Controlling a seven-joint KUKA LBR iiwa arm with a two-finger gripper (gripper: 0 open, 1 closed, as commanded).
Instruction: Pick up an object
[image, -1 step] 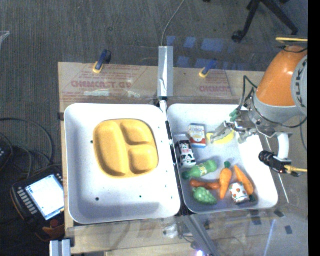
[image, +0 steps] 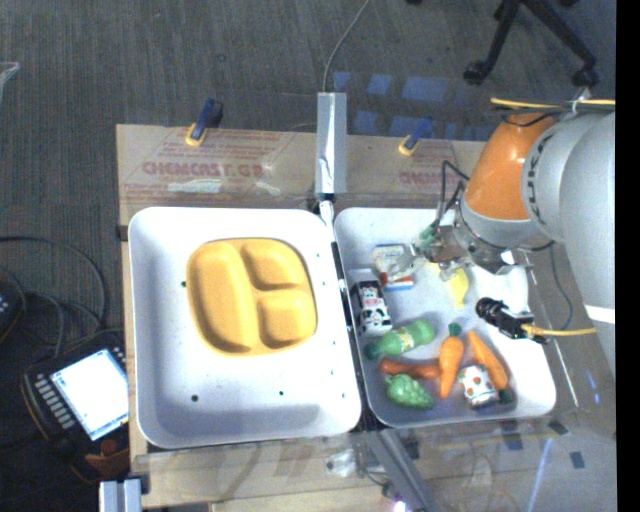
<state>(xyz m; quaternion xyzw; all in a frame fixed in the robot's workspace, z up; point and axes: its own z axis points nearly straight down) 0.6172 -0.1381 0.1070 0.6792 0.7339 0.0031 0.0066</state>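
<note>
Well, the gripper (image: 432, 250) is down in the right bin (image: 540, 385), tucked under the grey arm with its orange band (image: 500, 175), and from where I stand I cannot tell how it is set, because the wrist hides that end of it. Nothing shows as held.

Just to its left lies a small white carton with red and blue print (image: 392, 268), near enough that it looks like the thing being gone for, though that is my guess. Just on its other side a pale yellow piece (image: 458, 288) lies half under the arm. A little further toward the bench's front stands a black and white milk carton (image: 374, 310). Beyond that come a green vegetable (image: 407, 338), two carrots (image: 450, 364), a green leafy piece (image: 408, 391) and a small can (image: 477, 385), all bunched together.

Far off to the left, the other bin (image: 160, 400) carries a yellow divided tray (image: 254, 294).

To do this well, I would say it should centre over the carton alone, come straight down, and lift slowly, since the neighbours crowd close.
</note>
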